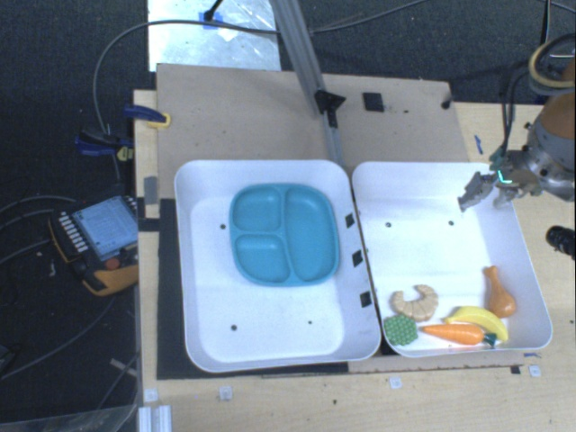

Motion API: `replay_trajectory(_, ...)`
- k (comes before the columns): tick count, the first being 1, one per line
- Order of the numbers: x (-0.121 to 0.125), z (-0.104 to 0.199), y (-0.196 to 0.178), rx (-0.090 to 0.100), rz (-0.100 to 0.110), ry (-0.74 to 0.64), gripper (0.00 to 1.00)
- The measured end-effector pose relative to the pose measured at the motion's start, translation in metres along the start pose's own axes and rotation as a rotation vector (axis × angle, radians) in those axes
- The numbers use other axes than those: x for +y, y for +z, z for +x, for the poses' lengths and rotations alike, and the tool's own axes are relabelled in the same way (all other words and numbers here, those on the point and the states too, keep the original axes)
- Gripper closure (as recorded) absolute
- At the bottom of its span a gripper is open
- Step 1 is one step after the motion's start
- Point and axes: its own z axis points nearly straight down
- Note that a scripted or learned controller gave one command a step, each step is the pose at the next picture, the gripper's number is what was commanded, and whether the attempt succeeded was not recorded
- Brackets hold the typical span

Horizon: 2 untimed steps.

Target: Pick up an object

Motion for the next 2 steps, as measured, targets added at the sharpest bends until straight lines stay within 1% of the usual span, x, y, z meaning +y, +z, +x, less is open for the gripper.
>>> replay_trajectory(1, 0.001, 0.0, -0.003, -0.001, -0.005, -0.001, 0.0)
replay_trajectory(2, -0.004, -0.008, 0.051, -0.002, -0.005, 0.002, 0.0)
